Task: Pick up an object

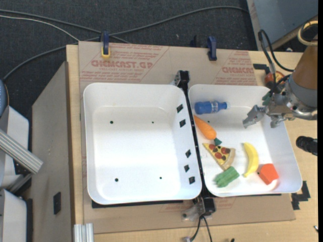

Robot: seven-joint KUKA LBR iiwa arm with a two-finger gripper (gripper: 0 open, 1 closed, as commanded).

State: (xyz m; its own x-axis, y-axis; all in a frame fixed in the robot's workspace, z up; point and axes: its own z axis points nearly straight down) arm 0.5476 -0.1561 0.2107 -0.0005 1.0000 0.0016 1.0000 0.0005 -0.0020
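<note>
- Spanning the cardboard-topped worktop (151, 59), two shallow white plastic bins sit side by side: the left bin (101, 135) and the right bin (282, 150), which carries the toys.
- Grey arm with orange band (308, 72) reaches in over the right bin's far corner.
- End effector (262, 116) hangs there; its fingers look parted with nothing between them.
- Blue plastic bottle (210, 106), the likeliest target, lies just left of the end effector, long axis running left-right.
- Nearer the camera lie an orange carrot (205, 128), a pizza slice (221, 154), a yellow banana (251, 159), a green piece (227, 176) and an orange-red block (268, 173).
</note>
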